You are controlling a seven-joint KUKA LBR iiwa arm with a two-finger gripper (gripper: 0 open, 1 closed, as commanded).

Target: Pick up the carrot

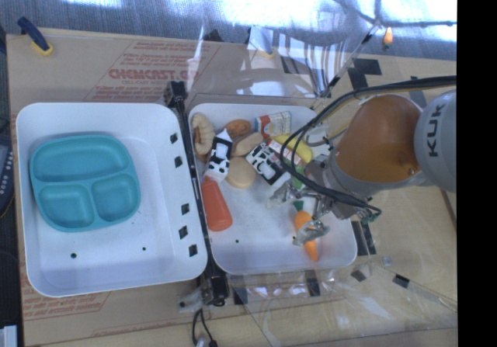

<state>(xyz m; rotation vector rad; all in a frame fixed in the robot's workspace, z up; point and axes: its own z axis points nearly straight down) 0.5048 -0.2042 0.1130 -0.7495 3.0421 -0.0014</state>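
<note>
While hung over the right bin (233,260), reached in from the right, with the pincer (309,230) low at the bin's near right corner; clamped on the carrot (304,222), orange showing between the fingers (317,217) and below them; lay well apart from an orange bottle (216,204) at the bin's left wall; sat alone in the left bin (46,275), a blue divided plate (84,180).

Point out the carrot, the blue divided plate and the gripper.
carrot (308,235): camera view, on its orange body beside the gripper.
blue divided plate (84,150): camera view, on the ridge above its two small compartments.
gripper (305,230): camera view, midway between its fingertips.
</note>
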